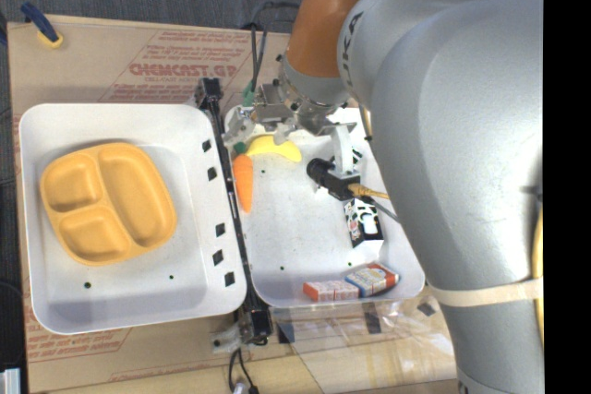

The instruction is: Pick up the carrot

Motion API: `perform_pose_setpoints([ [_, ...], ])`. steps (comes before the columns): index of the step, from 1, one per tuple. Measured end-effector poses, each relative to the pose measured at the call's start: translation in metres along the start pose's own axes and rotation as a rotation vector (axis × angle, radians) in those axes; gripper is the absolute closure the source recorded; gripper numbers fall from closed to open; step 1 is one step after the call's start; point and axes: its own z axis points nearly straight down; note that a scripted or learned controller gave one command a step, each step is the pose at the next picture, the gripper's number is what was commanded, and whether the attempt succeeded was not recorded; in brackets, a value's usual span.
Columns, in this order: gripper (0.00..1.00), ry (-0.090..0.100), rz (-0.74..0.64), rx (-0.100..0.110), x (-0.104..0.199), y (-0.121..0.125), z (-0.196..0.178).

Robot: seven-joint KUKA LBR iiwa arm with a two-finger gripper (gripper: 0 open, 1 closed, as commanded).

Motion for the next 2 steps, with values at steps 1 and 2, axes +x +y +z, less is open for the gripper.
perform_pose_setpoints([
  [1,0.00,-0.002,0.093,0.003,-0.083,0.004,0.102],
  [2,1.00,0.001,0.083,0.006,-0.080,0.006,0.091],
])
